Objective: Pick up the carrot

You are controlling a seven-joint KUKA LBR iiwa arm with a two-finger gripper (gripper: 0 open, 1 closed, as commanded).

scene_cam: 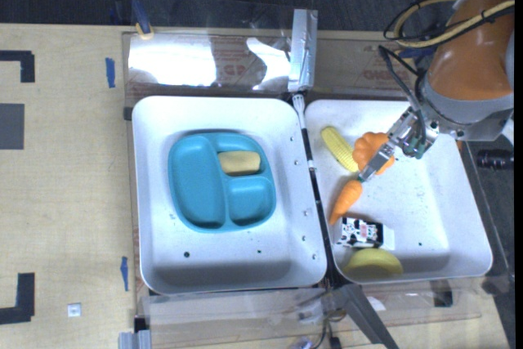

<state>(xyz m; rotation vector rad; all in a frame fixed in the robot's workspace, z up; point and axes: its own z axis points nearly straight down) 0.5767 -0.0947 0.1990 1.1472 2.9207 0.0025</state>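
Nearest the camera, in the right white bin (458, 257), we see a yellow rounded item (372, 261) against the front wall and a small black-and-white printed box (361, 233) just behind it. Behind these lies the orange tapered carrot (346, 201), slanted, its tip toward the divider between bins. The gripper (377, 163) hangs just above the carrot's thick end, and we cannot tell whether the fingers are parted or closed. Just beyond sit a yellow corn cob (337, 149) and a rounded orange piece (369, 146), both crowding the approach. We judge the open bin floor to the right gives the arm its free room. In the left white bin (155, 241), a blue divided plate (196, 184) holds a tan oblong item (240, 163), well apart from the work.
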